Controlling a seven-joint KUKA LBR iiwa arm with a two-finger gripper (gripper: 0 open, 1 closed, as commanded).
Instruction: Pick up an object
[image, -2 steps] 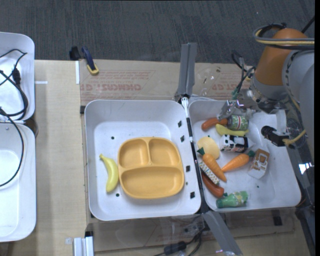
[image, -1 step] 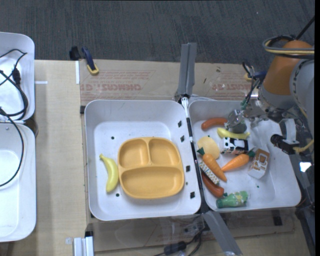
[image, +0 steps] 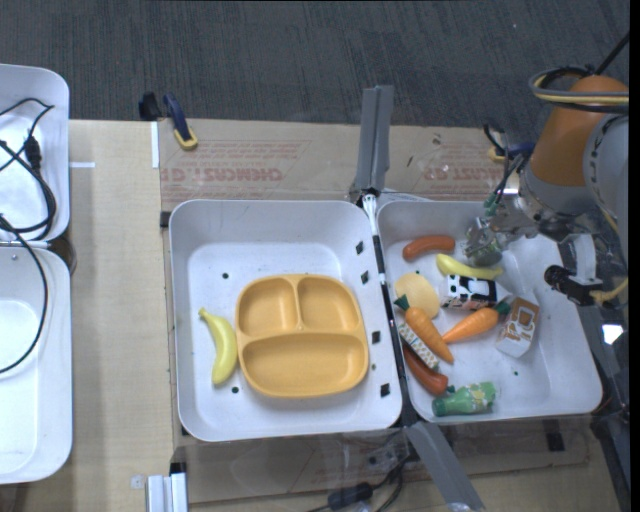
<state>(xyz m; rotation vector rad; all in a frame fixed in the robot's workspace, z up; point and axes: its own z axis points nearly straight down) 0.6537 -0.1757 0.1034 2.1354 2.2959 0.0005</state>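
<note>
- Toy foods heaped in right bin; jaws above small banana, state unreadable.
- Left bin: yellow tray, 1 banana.

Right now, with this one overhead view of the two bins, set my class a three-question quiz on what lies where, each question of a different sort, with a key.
1. True or false: the yellow divided plate lies in the left bin.
2. What lies just left of the plate in that bin?
A. a carrot
B. a banana
C. a sausage
3. Fill the gap: the gripper hangs over the far part of the ______ bin.

Key
1. True.
2. B: the banana lies beside the plate, while the carrot and the sausage lie in the right bin.
3. right
</note>
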